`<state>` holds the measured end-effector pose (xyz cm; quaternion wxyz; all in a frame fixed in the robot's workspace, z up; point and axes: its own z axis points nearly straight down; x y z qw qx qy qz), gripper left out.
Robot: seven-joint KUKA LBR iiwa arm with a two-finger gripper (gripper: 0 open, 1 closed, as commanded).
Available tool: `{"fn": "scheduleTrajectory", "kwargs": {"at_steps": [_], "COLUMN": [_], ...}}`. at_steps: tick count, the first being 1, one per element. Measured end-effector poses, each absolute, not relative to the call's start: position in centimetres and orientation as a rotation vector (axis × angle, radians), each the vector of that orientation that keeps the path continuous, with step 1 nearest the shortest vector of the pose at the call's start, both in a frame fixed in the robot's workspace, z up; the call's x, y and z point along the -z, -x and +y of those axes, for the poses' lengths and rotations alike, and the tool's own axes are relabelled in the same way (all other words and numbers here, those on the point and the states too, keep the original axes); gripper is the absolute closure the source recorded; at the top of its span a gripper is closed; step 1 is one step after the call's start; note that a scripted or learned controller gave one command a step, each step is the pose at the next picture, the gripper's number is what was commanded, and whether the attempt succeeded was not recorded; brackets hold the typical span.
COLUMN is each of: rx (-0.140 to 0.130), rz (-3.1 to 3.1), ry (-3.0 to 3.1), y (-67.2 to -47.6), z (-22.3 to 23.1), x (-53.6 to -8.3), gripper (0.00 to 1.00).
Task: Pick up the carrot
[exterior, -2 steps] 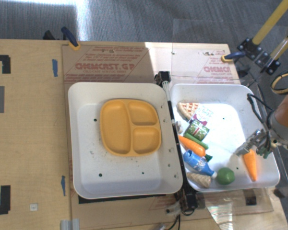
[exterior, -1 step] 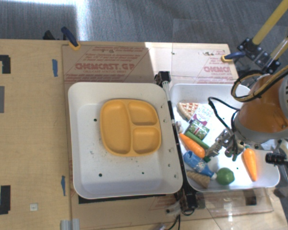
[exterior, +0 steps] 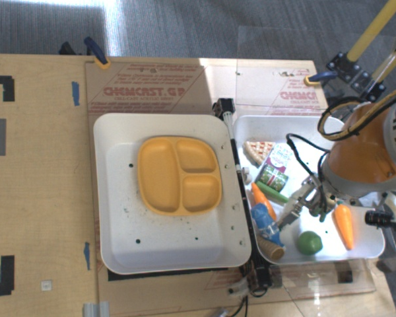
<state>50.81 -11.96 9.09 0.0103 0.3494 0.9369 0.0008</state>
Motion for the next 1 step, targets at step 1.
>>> {"fn": "scheduleTrajectory", "kwargs": {"at_steps": [1], "rx": [0.0], "rz": [2.899], "ry": [-1.174], "y": [-59.58], "z": [-18.28], "x": [-8.91], "gripper": [0.0]}}
